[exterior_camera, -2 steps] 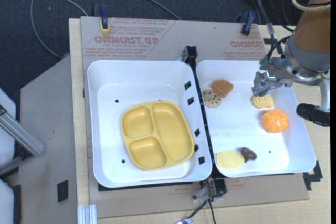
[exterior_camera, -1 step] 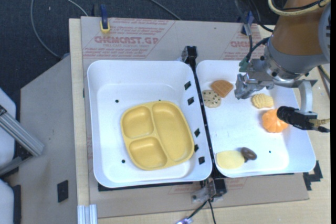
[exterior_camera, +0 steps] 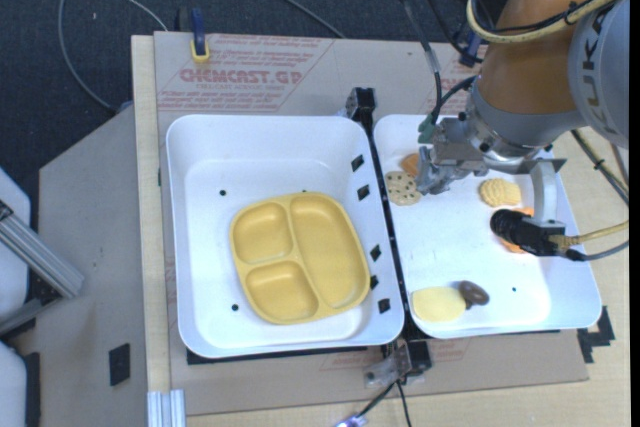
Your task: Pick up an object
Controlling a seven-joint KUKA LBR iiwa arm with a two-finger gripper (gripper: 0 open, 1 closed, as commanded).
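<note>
My gripper [exterior_camera: 432, 177] hangs low over the upper left part of the right bin [exterior_camera: 470, 245], under the grey wrist and orange band. Just to its left lies a round tan cookie with dark chips [exterior_camera: 401, 186], and a small orange piece [exterior_camera: 411, 161] sits right above that cookie. A ridged yellow biscuit [exterior_camera: 500, 192] lies to the right of the gripper. I see nothing held in the gripper. The arm hides the bin floor behind it.
An orange item [exterior_camera: 514, 235] lies partly under a black part of the arm at the right. A pale yellow slice [exterior_camera: 438, 304] and a small brown lump [exterior_camera: 473, 293] sit near the front edge. The left bin [exterior_camera: 200, 215] holds a yellow three-compartment tray [exterior_camera: 298, 256].
</note>
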